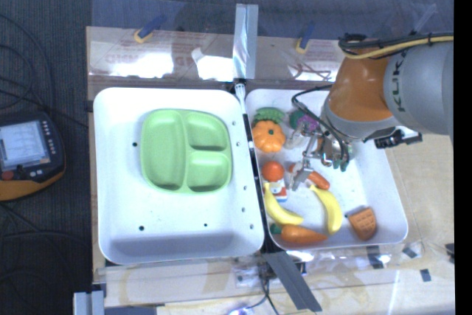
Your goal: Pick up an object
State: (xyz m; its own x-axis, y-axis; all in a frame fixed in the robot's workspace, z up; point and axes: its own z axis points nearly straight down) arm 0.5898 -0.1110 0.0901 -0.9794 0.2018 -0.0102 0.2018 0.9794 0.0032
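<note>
The gripper (304, 175) hung low in the right bin (389, 192), approx. mid-bin, just beside a tomato (273, 170) and above two bananas (284, 212) near the front edge; can't tell its state. A green tray (186, 150) sat in the left bin (118, 225).

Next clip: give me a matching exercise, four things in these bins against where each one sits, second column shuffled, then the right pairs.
Things:
1. green divided plate
2. small pumpkin
3. slice of bread
4. carrot

Places:
A. right bin, near right corner
B. left bin, middle
C. right bin, near edge, beside the bananas
D. right bin, far left part, by the divider

Pairs: 1-B, 2-D, 3-A, 4-C
</note>
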